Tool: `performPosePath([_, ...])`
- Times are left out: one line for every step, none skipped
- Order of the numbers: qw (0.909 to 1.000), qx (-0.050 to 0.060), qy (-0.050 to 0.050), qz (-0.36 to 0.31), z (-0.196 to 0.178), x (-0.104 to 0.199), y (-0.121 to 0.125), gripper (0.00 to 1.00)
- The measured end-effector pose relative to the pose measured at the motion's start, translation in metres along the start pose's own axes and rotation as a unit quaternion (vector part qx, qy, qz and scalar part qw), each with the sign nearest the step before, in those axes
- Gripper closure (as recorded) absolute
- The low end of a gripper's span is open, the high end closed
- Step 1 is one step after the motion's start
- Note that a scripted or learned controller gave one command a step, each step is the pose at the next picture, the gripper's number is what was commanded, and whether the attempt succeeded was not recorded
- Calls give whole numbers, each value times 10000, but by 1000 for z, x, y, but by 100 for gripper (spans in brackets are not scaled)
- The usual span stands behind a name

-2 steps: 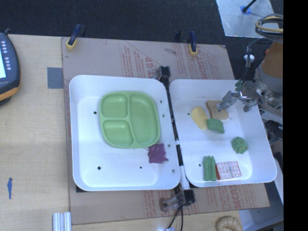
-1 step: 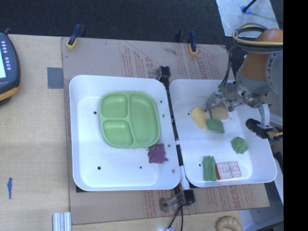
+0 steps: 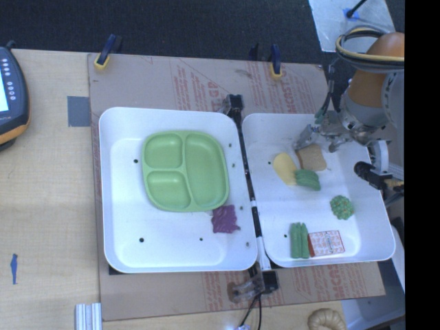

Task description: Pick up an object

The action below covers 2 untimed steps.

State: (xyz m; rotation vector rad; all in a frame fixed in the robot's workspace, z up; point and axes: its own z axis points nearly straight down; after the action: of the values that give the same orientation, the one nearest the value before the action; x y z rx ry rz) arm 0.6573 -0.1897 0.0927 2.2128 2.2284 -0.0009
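Above the right bin's far edge the gripper hung with its fingers spread apart and nothing between them, just over a tan block that lay beside a yellow piece and a green piece, while the left bin carried a green divided plate and a purple object.

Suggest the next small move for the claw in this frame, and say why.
Probably a short descent onto the tan block. The claw sits just above it at the right bin's far side, with nothing visibly between its fingers. The yellow piece and green piece crowd the block's near side.
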Motion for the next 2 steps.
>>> performPosePath([10000, 56, 20, 17, 1, 39, -72, 0])
performPosePath([10000, -11, -4, 4, 0, 11, -20, 0])
